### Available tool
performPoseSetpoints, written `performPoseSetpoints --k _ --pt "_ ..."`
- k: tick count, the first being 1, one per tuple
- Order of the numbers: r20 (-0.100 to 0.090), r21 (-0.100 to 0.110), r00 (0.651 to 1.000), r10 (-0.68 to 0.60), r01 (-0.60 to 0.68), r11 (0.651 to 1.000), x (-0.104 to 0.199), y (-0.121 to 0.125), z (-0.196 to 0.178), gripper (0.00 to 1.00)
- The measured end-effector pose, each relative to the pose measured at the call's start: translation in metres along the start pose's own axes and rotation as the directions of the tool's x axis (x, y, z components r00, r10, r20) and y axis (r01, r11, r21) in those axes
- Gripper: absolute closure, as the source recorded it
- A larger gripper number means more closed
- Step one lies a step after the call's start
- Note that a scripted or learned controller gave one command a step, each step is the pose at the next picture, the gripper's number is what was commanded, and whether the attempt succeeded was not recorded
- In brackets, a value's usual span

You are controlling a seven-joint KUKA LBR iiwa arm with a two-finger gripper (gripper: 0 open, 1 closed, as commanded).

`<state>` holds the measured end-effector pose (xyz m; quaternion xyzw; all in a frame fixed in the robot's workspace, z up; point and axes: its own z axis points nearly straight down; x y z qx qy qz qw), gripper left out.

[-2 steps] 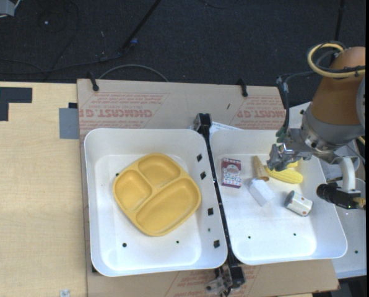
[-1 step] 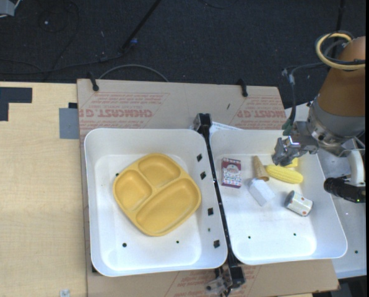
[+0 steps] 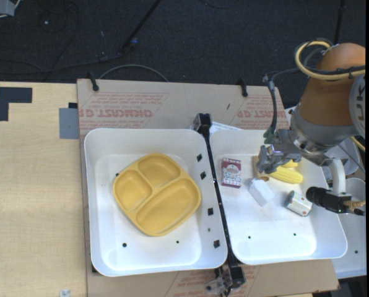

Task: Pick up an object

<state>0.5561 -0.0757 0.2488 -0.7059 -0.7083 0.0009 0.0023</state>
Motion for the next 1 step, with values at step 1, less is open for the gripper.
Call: performPoseSetpoints --k 1 --pt "0.0 0.001 1.0 -0.001 0.001 1.0 0.0542 -0.0122 0.0136 1.0"
